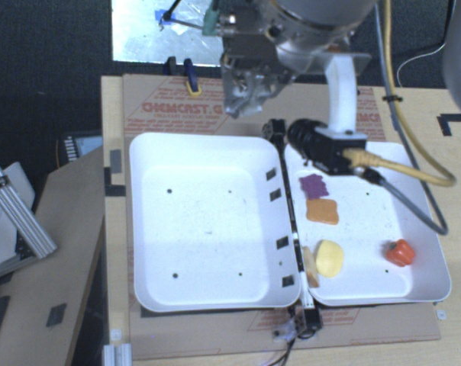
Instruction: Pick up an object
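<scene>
Risk: we can't tell our pincer's (246, 97) state; the round yellow soft-looking lump (329, 258) lies well below-right of it against the right white bin's (429, 280) divider, inviting a glancing miss.

Brown cardboard sheet (177, 101) under bins

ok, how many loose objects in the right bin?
4. Purple piece near the bin's far left, orange piece just below it, yellow object near the divider at the front, red object front right. The camera mount may hide more.
</scene>
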{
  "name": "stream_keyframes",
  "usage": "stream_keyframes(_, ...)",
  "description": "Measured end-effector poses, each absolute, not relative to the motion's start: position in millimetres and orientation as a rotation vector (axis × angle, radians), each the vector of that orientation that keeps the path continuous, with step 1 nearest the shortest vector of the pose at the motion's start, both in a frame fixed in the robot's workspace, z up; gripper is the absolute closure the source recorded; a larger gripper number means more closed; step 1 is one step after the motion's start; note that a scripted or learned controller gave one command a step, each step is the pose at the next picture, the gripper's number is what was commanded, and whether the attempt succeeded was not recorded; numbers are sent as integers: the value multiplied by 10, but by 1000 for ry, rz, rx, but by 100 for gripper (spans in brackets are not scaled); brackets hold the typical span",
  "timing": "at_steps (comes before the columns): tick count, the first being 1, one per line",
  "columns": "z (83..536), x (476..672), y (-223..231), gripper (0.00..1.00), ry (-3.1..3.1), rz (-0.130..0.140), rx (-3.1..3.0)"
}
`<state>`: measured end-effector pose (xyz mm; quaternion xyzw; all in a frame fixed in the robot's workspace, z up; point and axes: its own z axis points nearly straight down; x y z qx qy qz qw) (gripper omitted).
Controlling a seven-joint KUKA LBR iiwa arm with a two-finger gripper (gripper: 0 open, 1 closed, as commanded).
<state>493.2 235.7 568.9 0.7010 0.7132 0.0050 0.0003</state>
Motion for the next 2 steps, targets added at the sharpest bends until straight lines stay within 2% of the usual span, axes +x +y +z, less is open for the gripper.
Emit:
stream_keyframes(1,5801,4932,2361,100,2245,20,2197)
stream_keyframes(2,3197,5184,2335,100,2225,-21,2225)
